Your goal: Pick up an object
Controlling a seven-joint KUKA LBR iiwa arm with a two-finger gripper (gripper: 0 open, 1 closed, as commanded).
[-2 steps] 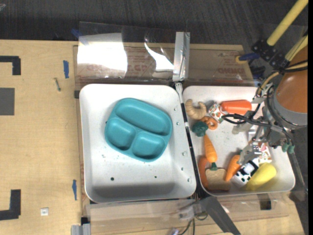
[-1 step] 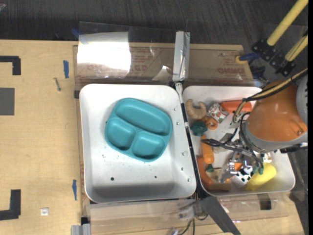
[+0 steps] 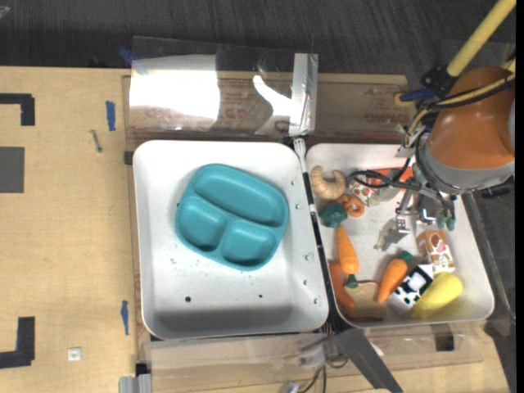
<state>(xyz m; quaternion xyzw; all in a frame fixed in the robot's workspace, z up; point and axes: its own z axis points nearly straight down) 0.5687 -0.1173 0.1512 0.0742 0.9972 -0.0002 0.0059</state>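
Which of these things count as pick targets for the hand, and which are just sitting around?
Job:
- hand
- orange toy carrots
- yellow lemon-shaped toy
- tan ginger-shaped toy
- right white bin

Lying about:
- teal divided plastic plate
- left white bin

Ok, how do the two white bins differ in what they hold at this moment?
The left shallow white bin holds one thing, a teal plastic plate with three compartments, lying flat near its middle. The right shallow white bin holds a jumble of small toys, among them orange toy carrots and a yellow piece. The arm's hand hangs over the right bin, not the left. Both bins are shallow, white and side by side.
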